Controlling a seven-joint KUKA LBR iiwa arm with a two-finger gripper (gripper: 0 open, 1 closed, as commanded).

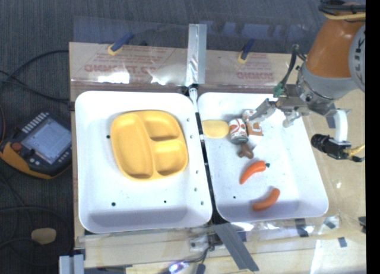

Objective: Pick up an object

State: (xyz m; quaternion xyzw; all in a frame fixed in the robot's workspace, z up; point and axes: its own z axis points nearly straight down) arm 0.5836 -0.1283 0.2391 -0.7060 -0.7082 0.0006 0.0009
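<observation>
1. The gripper [256,114] sits low in the right bin [297,172], close to its far edge and just beside the can [238,130], probably lining up a grasp; whether it is released or clenched I cannot tell.
2. The can lies tipped on its side, its long axis running roughly far-to-near.
3. The carrot [253,171] and sausage [265,199] lie nearer the bin's front edge, both slanted.

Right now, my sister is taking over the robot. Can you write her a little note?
Gripper: low in the right bin, by the can; grip unclear.
Right bin: pale yellow piece, can, small brown thing, orange carrot, sausage.
Left bin: yellow divided tray.
Done: nothing visibly lifted.
Left: pick up one object.
</observation>
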